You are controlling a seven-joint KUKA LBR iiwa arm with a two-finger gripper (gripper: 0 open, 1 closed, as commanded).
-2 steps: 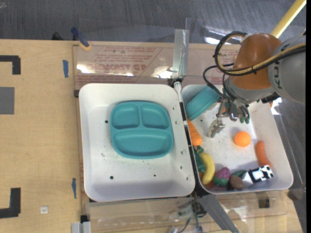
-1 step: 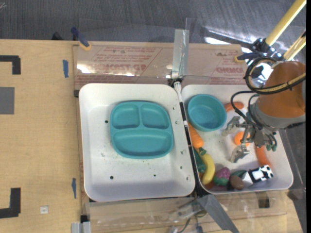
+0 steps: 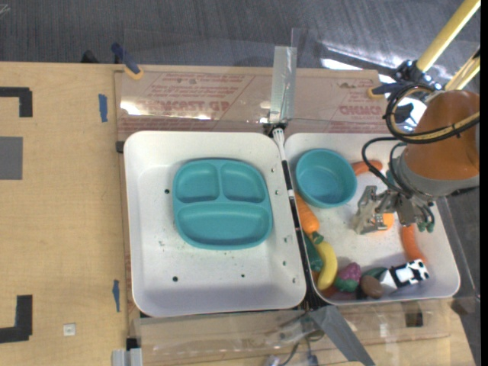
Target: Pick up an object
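Landmark: teal bowl (image 3: pixel 325 176) sat in the right bin (image 3: pixel 450 259).
Divided plate (image 3: pixel 223 203): left of bowl, in the left bin (image 3: pixel 145 227).
Carrot (image 3: pixel 307 217): just below bowl's left side.
Banana (image 3: pixel 328 262): below bowl.
Pincer (image 3: pixel 371 216): right of bowl, low over bin floor; jaw opening could not be determined, nothing seen gripped.

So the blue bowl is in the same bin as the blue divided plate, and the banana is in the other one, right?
Not quite. The camera view shows the blue bowl in the right bin, together with the banana. The blue divided plate sits by itself in the left bin. So the bowl and plate are in different bins.
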